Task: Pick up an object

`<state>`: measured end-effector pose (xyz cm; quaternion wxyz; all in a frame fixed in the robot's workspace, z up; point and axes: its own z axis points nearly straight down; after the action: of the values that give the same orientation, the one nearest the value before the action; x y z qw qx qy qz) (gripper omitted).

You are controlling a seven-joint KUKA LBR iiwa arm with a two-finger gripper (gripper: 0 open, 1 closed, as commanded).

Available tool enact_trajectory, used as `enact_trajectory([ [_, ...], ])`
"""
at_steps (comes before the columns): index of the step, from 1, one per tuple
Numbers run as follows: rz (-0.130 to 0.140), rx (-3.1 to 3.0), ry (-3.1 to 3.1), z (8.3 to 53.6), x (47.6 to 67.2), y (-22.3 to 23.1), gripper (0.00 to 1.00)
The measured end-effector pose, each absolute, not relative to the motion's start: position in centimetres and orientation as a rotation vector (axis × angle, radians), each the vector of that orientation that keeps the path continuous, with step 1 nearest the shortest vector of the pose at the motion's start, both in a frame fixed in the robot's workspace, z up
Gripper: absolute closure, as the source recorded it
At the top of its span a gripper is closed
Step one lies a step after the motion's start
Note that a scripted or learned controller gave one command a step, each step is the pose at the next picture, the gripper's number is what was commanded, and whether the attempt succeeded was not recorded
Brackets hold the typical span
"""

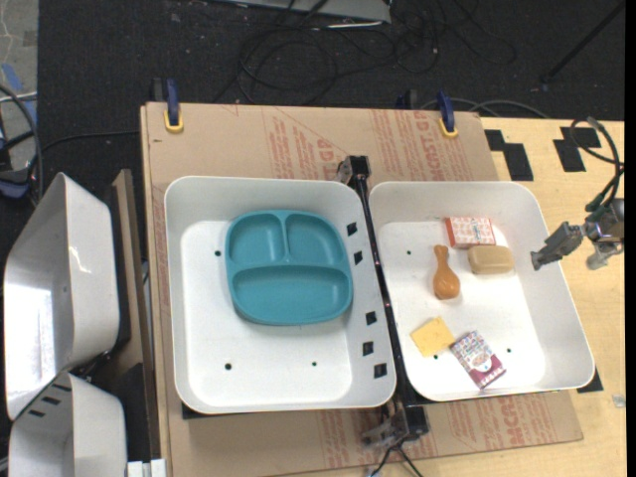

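Tan, rounded bread-like block [491,259] lies in the right white bin [556,296], near the claw [553,246]. Probably light, soft; grip across its short sides. Claw state: cannot tell.

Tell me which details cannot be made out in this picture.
- Gripper, camera view: small and blurred at the right bin's edge; its arm is cut off by the frame.
- Printed packets and: text too small to read.
- Left-side white containers: cut off by the frame edge.
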<state>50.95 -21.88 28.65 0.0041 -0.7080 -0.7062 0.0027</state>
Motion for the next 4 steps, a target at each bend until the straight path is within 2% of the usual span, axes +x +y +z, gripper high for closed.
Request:
enact_trajectory([
  [1, 0.001, -2.221, -2.223, 29.1, 51.2, -21.8, 0.0],
  [3, 0.005, -2.22, -2.215, 17.9, 49.8, -21.5, 0.0],
  [4, 0.003, -2.219, -2.218, 13.4, 50.3, -21.2, 0.0],
])
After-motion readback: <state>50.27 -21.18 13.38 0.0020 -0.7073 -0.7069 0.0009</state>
